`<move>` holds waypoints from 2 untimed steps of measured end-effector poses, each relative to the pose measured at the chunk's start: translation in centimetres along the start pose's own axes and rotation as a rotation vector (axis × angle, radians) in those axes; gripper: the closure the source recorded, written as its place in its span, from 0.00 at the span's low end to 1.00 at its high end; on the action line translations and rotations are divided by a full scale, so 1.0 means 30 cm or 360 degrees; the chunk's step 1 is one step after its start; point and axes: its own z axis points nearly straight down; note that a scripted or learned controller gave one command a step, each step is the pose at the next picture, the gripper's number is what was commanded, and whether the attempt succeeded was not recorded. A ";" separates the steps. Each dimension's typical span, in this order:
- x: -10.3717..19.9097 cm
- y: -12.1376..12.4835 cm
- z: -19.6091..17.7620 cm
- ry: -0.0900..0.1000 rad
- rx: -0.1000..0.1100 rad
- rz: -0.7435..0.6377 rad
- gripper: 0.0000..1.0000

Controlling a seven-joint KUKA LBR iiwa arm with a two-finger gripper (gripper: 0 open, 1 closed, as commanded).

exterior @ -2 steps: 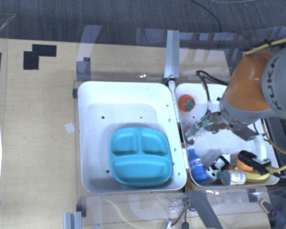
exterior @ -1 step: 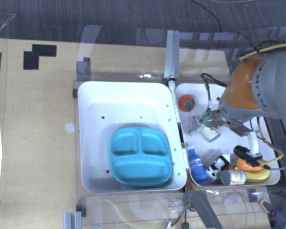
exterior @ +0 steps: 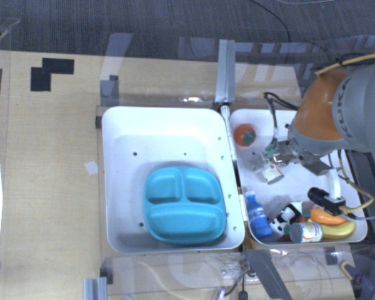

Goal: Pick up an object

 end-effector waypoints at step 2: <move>0.046 0.219 -0.510 0.0003 0.0020 0.0063 1.00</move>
